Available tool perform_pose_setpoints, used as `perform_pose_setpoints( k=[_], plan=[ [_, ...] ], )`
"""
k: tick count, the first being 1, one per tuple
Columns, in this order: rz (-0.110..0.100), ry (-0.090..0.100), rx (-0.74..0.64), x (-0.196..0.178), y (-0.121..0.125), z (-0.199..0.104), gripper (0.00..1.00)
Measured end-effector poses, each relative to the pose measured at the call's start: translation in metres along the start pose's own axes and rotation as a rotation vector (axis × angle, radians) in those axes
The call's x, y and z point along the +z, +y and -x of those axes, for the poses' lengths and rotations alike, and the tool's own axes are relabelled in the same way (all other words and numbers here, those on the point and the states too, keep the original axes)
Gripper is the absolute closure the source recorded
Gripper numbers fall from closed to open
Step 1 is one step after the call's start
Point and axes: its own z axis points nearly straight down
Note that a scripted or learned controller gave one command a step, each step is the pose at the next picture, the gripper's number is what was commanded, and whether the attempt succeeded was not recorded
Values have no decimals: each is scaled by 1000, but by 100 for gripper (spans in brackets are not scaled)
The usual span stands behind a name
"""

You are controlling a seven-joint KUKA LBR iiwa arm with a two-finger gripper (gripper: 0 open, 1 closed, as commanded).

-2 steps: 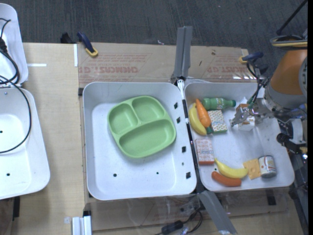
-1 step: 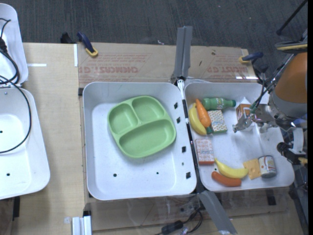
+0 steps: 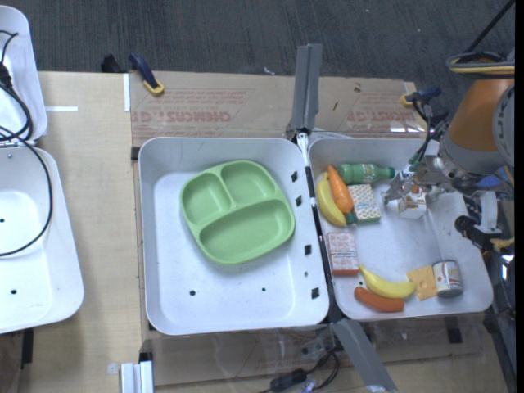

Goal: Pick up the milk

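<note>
The milk [image 3: 413, 205], a small white carton, sits in the right bin [image 3: 426, 252] toward its far right corner, directly under the end effector [image 3: 407, 191]. The metal fingers reach down around the carton's top, but whether they are closed on it or merely over it cannot be told from this angle. The grey arm with its orange band [image 3: 479, 121] comes in over the bin's right edge.

Crowding the far left corner of that bin are a green bottle [image 3: 366, 172], a carrot [image 3: 340, 188], a banana [image 3: 328, 203] and a small box [image 3: 366, 203], all just left of the milk. Along the near edge lie a red packet [image 3: 342, 252], a second banana [image 3: 386, 283], a sausage [image 3: 379, 300], a cheese wedge [image 3: 422, 282] and a can [image 3: 447, 277]. The left bin [image 3: 164, 285] holds a green divided plate [image 3: 237, 211]
</note>
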Motion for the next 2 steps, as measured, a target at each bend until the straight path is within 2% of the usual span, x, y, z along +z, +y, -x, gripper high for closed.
perform_pose_setpoints(
  k=[1, 2],
  plan=[
    [2, -2, -2, -10, 1, 0, 100],
    [1, -1, -222, -110, 30, -53, 100]
  ],
)
